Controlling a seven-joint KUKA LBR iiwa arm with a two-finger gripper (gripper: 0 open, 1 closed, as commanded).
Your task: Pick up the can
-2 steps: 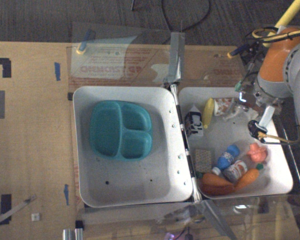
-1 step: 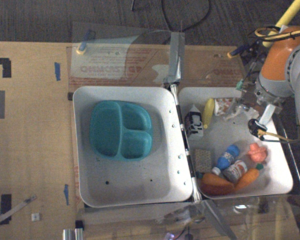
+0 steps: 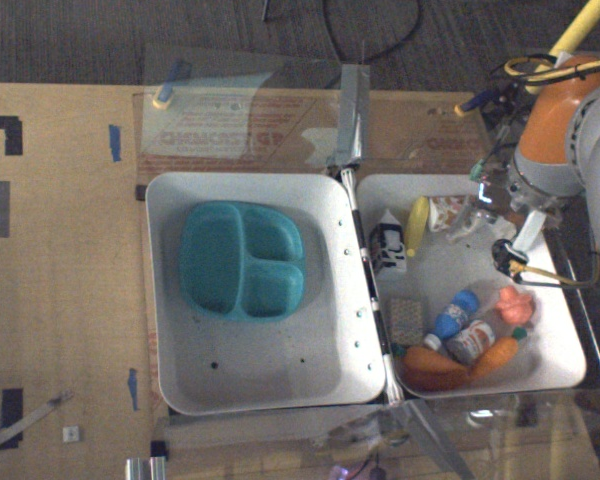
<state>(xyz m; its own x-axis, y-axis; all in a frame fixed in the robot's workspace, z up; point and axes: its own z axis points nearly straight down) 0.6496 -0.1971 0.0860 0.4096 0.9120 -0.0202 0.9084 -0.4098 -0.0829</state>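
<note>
Gripper (image 3: 483,200) hung at the right bin's (image 3: 570,363) far edge, spread unclear; I needed the can (image 3: 471,341) by its near edge.

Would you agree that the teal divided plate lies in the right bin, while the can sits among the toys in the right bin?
Not quite. The camera view shows the teal divided plate in the left bin, not the right one. The rest holds: the can sits among the toys in the right bin, near its lower edge.
</note>
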